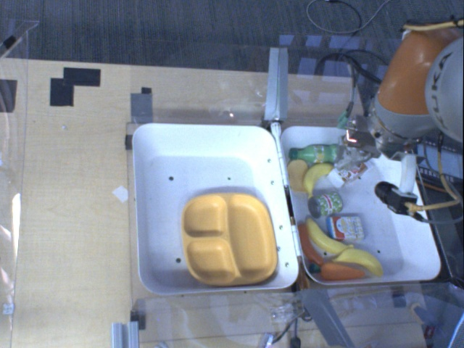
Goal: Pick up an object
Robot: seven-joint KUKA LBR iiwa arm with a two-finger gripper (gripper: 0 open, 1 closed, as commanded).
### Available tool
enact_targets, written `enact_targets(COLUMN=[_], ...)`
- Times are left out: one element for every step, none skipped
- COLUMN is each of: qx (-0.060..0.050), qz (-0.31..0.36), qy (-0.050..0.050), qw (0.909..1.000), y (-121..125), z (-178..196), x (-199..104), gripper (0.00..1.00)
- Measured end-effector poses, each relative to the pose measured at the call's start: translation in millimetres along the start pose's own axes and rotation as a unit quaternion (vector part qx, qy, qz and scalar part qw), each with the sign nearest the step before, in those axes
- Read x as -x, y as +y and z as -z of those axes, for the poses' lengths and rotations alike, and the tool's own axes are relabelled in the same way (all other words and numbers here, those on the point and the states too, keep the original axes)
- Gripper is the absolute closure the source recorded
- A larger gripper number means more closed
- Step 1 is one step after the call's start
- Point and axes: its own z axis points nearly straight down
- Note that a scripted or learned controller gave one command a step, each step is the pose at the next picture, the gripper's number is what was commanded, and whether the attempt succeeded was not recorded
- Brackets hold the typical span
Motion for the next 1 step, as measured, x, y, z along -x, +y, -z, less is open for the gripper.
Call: enact_targets(qx=[0.001], qz=[0.082], qy=[0.0], qw=[0.9966], y=[16.1], z=[93.5], x=[-32.7], gripper=[1.0])
